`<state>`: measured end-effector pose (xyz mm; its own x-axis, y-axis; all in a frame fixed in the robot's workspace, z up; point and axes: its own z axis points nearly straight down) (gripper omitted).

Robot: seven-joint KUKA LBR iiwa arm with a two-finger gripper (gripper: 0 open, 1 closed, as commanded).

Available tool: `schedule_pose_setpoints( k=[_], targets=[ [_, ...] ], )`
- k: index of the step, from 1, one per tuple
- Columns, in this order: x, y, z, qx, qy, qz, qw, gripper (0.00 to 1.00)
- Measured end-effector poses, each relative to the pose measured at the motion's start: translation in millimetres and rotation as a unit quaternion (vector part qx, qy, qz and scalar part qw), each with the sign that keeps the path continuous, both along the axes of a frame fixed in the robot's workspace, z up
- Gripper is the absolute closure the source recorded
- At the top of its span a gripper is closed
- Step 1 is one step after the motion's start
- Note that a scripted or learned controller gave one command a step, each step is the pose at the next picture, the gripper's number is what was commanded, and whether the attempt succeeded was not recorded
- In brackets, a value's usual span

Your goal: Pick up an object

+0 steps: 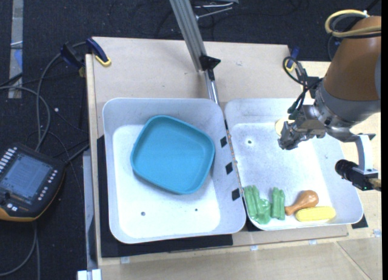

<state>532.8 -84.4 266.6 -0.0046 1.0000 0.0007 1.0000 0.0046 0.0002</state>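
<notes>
Bench, no legible writing, blue plate

Teach pendant lies left of bench.

Even overhead light, soft shadows, slight blur, mild glare on bins.

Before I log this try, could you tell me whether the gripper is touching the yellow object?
Apart. In the camera view the gripper is over the right bin's upper part, with bare bin floor between it and the yellow object by the lower rim.
</notes>
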Motion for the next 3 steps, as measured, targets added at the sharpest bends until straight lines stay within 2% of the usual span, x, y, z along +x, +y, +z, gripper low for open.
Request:
schedule_pose_setpoints(
  k=[2,3],
  targets=[
    [4,110,4,0.0002,0.0,0.0,1.0,1.0],
    [6,153,-11,-0.0002,0.001,0.0,1.0,1.0]
  ],
)
